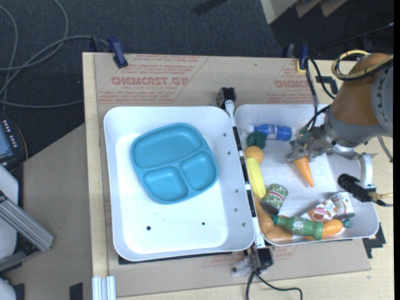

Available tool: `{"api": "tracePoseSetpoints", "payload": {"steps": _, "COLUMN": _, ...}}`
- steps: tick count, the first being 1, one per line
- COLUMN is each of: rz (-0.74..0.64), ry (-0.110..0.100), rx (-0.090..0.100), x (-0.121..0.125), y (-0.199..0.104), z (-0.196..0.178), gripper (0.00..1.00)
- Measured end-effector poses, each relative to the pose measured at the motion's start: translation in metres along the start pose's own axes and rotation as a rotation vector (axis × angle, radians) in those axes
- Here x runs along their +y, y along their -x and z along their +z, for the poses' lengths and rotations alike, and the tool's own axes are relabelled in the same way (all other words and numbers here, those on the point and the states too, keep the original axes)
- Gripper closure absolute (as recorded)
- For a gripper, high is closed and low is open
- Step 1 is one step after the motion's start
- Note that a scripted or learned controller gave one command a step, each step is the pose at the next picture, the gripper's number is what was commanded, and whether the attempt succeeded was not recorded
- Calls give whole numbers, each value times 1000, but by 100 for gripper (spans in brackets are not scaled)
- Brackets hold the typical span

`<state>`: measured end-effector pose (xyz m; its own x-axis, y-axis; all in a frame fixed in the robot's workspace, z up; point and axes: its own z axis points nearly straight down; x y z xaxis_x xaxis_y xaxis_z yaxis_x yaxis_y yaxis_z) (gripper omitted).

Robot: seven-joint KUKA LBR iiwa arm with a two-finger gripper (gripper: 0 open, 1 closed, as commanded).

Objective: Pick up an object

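Observation:
My gripper (pixel 304 151) is low in the right bin (pixel 369 214), near its back right part, under the grey wrist with the orange band. A small orange carrot (pixel 305 172) lies right below it, thick end at the gripper's tip and point toward the front. The wrist hides where they meet, so I cannot tell whether the carrot is held. A blue bottle (pixel 272 131) lies just left of the gripper. A yellow corn cob (pixel 254 171) runs along the bin's left wall.
A small can (pixel 275 197), a green vegetable (pixel 297 225), orange pieces (pixel 275 231) and a red and white packet (pixel 329 209) crowd the right bin's front. The left bin (pixel 125 230) holds a blue divided plate (pixel 174 162). Cables hang at the right.

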<state>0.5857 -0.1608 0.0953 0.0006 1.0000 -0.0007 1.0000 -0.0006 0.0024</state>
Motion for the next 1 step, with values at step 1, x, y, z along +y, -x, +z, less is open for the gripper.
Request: {"api": "tracePoseSetpoints", "payload": {"steps": 1, "rz": -11, "ry": 9, "rx": 3, "x": 8, "y": -81, "z": -96, "gripper": 100}}
